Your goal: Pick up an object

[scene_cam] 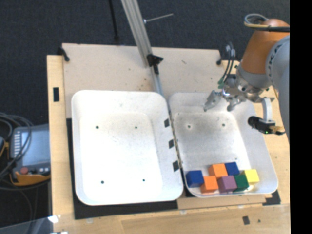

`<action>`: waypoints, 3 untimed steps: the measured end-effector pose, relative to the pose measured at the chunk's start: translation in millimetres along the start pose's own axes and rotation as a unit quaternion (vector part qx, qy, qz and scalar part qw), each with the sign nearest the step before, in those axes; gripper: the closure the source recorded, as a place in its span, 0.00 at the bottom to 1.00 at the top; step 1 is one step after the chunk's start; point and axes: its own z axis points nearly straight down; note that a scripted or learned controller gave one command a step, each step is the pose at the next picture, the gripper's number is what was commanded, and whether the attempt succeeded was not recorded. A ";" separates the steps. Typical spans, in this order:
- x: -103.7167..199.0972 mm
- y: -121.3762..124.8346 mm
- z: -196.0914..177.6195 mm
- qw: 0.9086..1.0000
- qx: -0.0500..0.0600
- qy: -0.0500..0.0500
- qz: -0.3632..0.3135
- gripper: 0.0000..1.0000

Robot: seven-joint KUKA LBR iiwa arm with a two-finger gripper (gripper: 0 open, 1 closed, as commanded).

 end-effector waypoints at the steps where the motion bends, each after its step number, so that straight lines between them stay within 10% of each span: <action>1: -1.0 -0.7 51.7 1.000 0.000 0.000 0.000 0.00; 2: -2.1 1.8 36.2 1.000 -0.004 -0.001 0.000 1.00; 3: -2.0 12.7 -23.2 1.000 -0.006 0.001 -0.003 1.00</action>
